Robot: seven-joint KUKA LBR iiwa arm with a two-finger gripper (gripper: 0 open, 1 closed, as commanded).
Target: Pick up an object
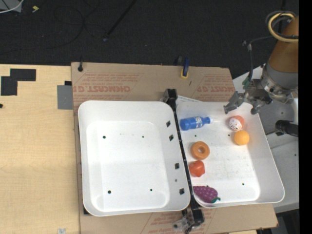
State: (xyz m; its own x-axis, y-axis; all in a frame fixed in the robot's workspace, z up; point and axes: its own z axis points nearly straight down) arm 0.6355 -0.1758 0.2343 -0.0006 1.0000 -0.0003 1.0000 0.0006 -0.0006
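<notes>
Jaws [246, 103] spread above white ball [235, 124]; cardboard print mirrored, unreadable

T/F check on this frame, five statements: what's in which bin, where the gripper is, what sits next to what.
1. All the objects lie in the right bin. True.
2. The blue bottle stands upright. False: it lies on its side near the divider between the bins.
3. The gripper hovers over the left bin. False: it is at the right bin's far right corner, above the white and red ball.
4. The orange ring lies just beyond the red object. True.
5. The purple grapes lie at the right bin's far edge. False: they are at its near left corner.
</notes>
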